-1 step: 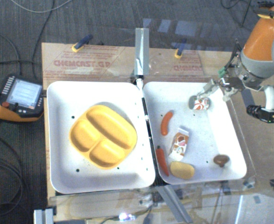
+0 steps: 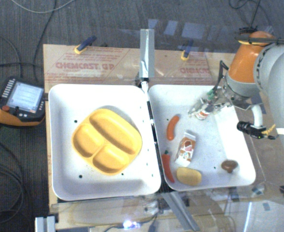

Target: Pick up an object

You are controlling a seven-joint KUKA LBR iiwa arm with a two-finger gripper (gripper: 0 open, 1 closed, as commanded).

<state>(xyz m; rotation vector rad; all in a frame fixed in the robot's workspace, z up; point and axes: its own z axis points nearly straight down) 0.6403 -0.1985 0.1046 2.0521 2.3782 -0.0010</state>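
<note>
Bench: brown board with red "CHEMCAST" print, sits on dark grey carpet. Two clamps with yellow-and-blue handles and at the board's far edge. A grey metal upright stands at the far end of the seam between the bins. Thin cables trail over the carpet at top and left. Orange-and-black teach pendant with lit screen lies on the floor left of the board. Clear plastic sheeting at the near edge, some glare.

Left shallow white bin: one yellow plastic three-compartment plate, roughly centred.

Right shallow white bin: orange sausage-shaped toy near the left wall, a second reddish one along the left wall closer to the near corner, small white-and-red carton mid-bin, tan potato-shaped lump at the near edge just below the carton, small brown rounded piece near the right near corner.

Arm enters from the right, orange band above the wrist. Gripper is low over the far part of the right bin. Something small with red and white on it sits at the fingertips; too cluttered to resolve. Finger state: cannot tell, and no clear grasp visible.
</note>
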